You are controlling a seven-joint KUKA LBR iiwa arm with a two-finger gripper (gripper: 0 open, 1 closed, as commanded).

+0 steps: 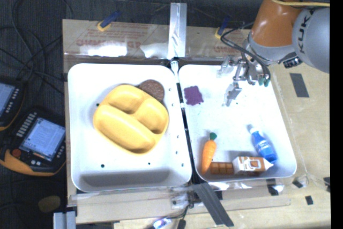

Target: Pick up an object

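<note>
White plastic forms both shallow bins, and the pincer (233, 93) hangs over the far part of the right bin (284, 131), beneath the grey arm (300, 29) with its orange band; whether its tips are spread or pressed together I cannot tell, since they read as a small blurred shape against the white floor; nothing is seen between them, so no object counts as picked. Candidate objects lie as follows: a purple piece (193, 95) just to the pincer's left at about the same depth; a blue bottle (262, 145) nearer the camera and slightly to its right; an orange carrot (209, 152), a brown block (221, 168) and a small carton (251, 164) nearer the camera still, along the bin's near wall; a large yellow object (131, 117) and a brown disc (152, 88) well to the left, in the left bin (80, 169). By this evidence the task stands at its approach stage: choice of target, descent, closure and lift all remain.
</note>
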